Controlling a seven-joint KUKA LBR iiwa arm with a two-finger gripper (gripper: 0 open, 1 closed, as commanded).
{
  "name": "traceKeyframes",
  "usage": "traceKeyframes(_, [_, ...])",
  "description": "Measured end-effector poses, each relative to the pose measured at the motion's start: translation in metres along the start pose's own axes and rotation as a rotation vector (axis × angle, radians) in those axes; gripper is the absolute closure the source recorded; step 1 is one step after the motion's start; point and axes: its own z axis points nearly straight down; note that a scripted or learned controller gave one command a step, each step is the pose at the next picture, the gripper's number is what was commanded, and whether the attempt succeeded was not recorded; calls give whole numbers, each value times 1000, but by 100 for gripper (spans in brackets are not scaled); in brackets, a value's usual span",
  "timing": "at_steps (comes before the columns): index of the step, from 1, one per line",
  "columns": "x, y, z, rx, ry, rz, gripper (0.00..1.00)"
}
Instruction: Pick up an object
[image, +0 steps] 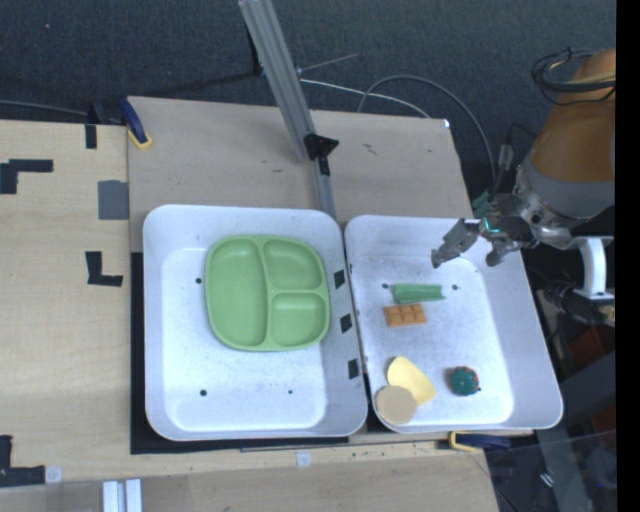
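tan disc (396, 404) front of right bin (520, 330) | end effector (472, 246) open, holding nothing | no legible writing

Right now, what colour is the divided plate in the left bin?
The plate is light green, plain in the camera view.

Even overhead light, perhaps slightly soft.

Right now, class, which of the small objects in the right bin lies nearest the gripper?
The green bar: it is the topmost piece, just below-left of the gripper. The orange waffle, yellow piece and dark green ball lie further down the right bin.
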Motion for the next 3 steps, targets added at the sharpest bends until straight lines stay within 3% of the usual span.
traceKeyframes(1, [0, 0, 0, 0, 0, 0, 0])
traceKeyframes(3, [0, -4, 107, 5, 0, 1, 0])
